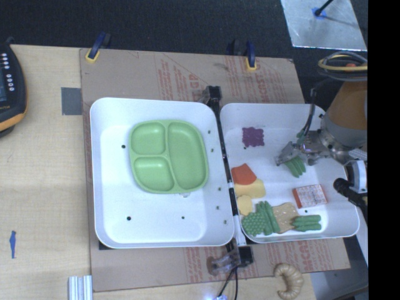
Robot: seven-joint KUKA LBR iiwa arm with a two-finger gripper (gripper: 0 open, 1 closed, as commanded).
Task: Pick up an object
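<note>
A fixed camera looks down at a slant on a wooden bench covered by a brown cardboard sheet [156,80], which is held at its far edge by a yellow clamp [95,47] and a blue clamp [250,55], probably so the work surface cannot slide. Two shallow white bins sit side by side on the sheet. The left bin [112,224] holds a pale green divided plate [169,156] with three compartments, lying flat near the bin's middle. The right bin [350,227] holds the loose things to pick from: a purple patch [253,136] toward the far side, an orange and yellow wedge [245,179] against the wall next to the left bin, a heap of green toy vegetables [262,219] at the near edge, a tan cracker-like piece [286,213] beside it, and a small red-and-white packet [310,195] to the right. The grey arm with its orange band reaches in from the right, and its gripper [295,161] is lowered into the right bin, its fingers clamped on a small green toy vegetable [296,167] that pokes out below the tips. That piece appears to be the object chosen for the pick, judging by the grip. A tan curled object [289,280] lies outside the bins on the near bench.
</note>
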